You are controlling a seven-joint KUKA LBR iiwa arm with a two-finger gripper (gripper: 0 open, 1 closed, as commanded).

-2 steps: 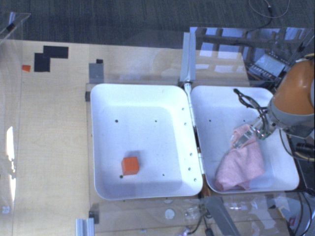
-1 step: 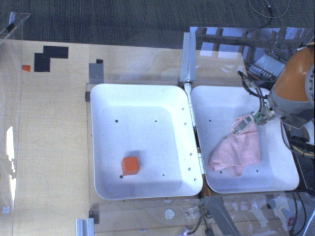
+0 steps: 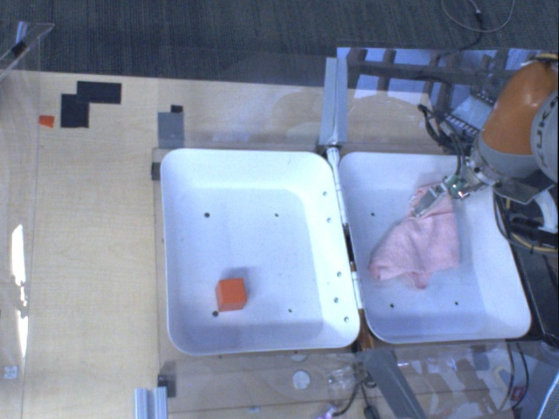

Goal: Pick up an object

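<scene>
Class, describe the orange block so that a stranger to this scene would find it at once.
Find the two white bins side by side and take the left bin. Near its front edge, left of centre, sits the orange block, small, hard-edged and alone there, unlike the soft pink cloth in the other bin.

Arm: enters from the right edge of the camera view, upper part of the frame.
Wrist: orange band uppermost, grey housing beside it.
Gripper (image 3: 434,200): extends down and to the left from the wrist; metal fingers (image 3: 425,202) angled downward, tips close together.
</scene>
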